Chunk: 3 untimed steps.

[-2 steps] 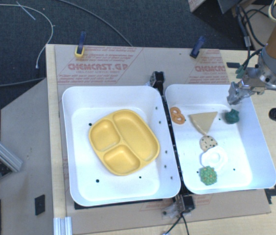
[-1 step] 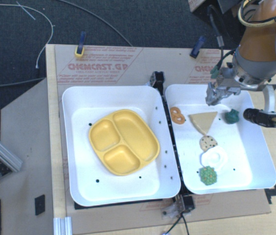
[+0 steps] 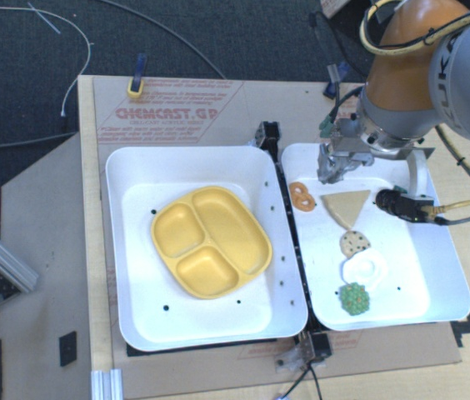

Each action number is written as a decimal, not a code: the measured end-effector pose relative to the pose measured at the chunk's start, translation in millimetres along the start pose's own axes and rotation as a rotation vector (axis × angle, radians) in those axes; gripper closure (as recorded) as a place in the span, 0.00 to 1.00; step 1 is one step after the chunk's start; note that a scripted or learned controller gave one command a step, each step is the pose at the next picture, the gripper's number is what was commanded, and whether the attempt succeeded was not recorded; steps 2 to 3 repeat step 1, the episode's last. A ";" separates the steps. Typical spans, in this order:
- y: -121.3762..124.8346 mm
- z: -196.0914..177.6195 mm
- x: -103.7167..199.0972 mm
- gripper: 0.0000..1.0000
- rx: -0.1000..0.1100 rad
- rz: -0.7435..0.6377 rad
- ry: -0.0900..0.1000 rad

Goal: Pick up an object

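Observation:
My gripper (image 3: 333,172) hangs over the back left part of the right bin (image 3: 443,265), under the grey arm with the orange band. Just left of and below it lies a small orange pretzel (image 3: 302,197). A tan triangular wedge (image 3: 347,207) rests directly in front of the gripper. Further toward the front sit a speckled round cookie (image 3: 353,242), a white round piece (image 3: 362,267) and a green bumpy ball (image 3: 354,298). Nothing shows between the gripper's tips.
The left bin (image 3: 135,223) holds a yellow three-compartment tray (image 3: 210,240). A black clamp (image 3: 267,133) sits at the back between the two bins. A cardboard sheet (image 3: 168,111) lies under and behind the bins.

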<state>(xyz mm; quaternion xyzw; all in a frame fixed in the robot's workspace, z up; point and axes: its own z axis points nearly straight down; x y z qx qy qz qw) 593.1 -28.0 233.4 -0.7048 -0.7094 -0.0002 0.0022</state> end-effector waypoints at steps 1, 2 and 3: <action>8.1 7.2 63.9 1.00 -0.003 -0.001 0.000; 8.1 7.2 63.9 1.00 -0.003 -0.001 0.000; 8.1 7.2 63.9 1.00 -0.003 -0.001 0.000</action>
